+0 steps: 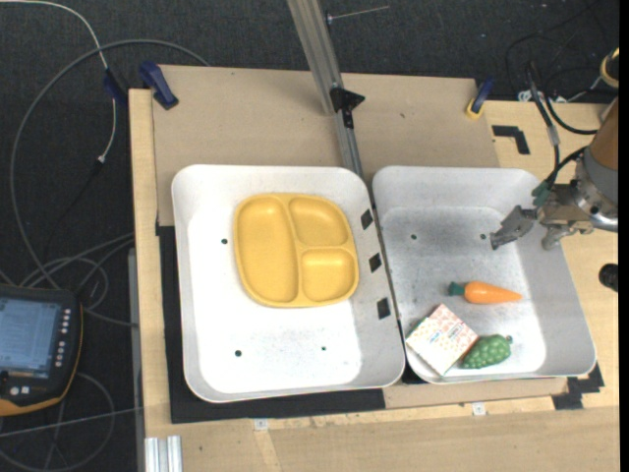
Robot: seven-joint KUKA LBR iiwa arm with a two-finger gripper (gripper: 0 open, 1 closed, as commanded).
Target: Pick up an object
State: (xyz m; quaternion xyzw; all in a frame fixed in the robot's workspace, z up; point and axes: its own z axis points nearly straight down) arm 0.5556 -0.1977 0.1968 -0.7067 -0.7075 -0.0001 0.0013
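Note:
In the right bin (pixel 432 195) lie an orange carrot (pixel 484 292), a bumpy green piece of toy produce (pixel 486 351) and a small white box with a pink pattern (pixel 442 339), all near the front. My gripper (pixel 529 235) hovers over the bin's far right part, above and to the right of the carrot. It is open, with nothing between its fingers (pixel 508 230).
The left bin (pixel 206 293) holds a yellow divided plate (pixel 295 249). A metal post (pixel 324 57) rises at the back between the bins. A tablet (pixel 29 347) and cables lie on the floor to the left.

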